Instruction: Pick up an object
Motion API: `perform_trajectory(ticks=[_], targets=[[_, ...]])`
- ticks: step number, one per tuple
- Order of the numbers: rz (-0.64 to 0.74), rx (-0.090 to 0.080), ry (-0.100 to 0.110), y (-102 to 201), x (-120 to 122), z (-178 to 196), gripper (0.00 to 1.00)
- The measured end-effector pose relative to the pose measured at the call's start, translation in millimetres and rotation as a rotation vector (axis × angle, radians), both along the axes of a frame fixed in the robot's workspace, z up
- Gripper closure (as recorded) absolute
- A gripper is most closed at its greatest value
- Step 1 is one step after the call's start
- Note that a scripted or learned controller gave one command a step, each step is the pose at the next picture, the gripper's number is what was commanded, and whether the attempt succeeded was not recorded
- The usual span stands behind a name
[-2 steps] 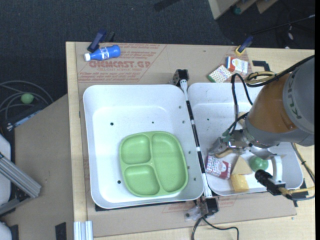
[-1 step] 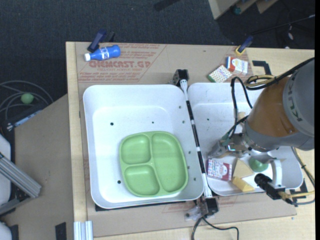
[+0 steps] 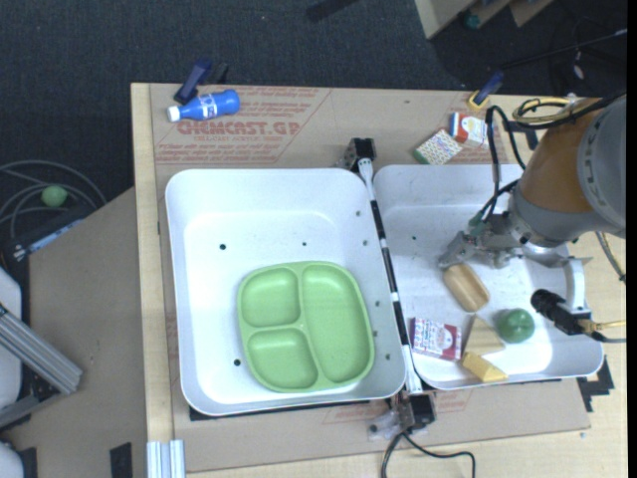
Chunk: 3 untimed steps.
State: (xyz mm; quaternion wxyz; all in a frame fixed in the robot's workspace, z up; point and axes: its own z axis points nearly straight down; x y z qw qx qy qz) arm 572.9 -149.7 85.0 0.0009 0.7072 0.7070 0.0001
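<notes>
**Arm low over the right bin, hand hard to read**

The arm (image 3: 567,182) comes in from the right and bends down into the right bin (image 3: 428,192). Its hand (image 3: 476,252) sits low over the middle of that bin, right at the far end of a tan, bread-roll-shaped object (image 3: 465,287), which lies at a slant on the bin floor. From where I stand I cannot tell how the hand is set or whether it has hold of anything; the grey metal parts blur together, and the roll looks to be lying on the floor of the bin rather than lifted.

Near the roll, toward the right, is a green ball-like fruit (image 3: 515,325), partly tucked beside a black part of the arm (image 3: 557,312). At the near edge of the same bin lie a small red-and-white carton (image 3: 435,338) and, just right of it, a yellow wedge-like block (image 3: 484,367), close together.

The left bin (image 3: 199,227) holds a green divided plate (image 3: 304,325) with three compartments, lying flat toward its near side.

On the bench (image 3: 149,267) beyond the bins lie a blue-and-white bottle (image 3: 204,106) at the far left and a small printed box (image 3: 438,147) at the far right; its print is too small to read. The arm's upper part is cut off at the right edge.
</notes>
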Motion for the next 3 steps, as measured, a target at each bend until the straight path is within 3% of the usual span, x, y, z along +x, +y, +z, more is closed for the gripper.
perform_trajectory(ticks=[1,2,3], targets=[[0.0,0.002,0.003,39.1,-44.7,-0.9,0.0],[0.0,0.001,0.002,38.8,-44.4,9.1,1.0],[0.002,0.003,-0.001,109.3,-27.5,100.3,1.0]])
